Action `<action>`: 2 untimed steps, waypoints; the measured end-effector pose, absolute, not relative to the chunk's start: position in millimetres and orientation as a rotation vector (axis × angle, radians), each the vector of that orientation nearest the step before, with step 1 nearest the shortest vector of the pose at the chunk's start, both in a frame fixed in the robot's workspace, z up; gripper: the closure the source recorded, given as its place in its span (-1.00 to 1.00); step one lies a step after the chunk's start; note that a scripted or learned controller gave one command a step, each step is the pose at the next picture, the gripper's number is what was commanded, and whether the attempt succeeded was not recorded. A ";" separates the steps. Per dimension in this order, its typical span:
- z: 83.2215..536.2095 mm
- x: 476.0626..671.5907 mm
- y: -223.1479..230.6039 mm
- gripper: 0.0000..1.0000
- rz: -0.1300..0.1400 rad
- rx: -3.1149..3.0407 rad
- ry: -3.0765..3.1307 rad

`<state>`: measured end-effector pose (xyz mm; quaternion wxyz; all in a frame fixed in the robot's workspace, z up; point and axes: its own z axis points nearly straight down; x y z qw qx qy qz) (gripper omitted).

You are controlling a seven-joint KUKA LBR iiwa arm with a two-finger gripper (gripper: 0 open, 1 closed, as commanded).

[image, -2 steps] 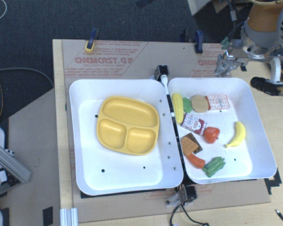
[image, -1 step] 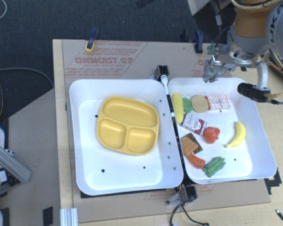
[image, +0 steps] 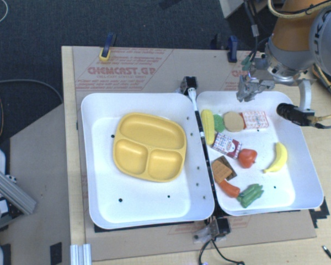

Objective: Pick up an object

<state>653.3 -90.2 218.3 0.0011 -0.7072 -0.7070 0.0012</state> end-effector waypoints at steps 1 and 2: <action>236.3 648.7 -83.6 1.00 -0.004 -2.222 -2.225; 217.3 655.4 -82.6 1.00 0.003 -2.219 -2.222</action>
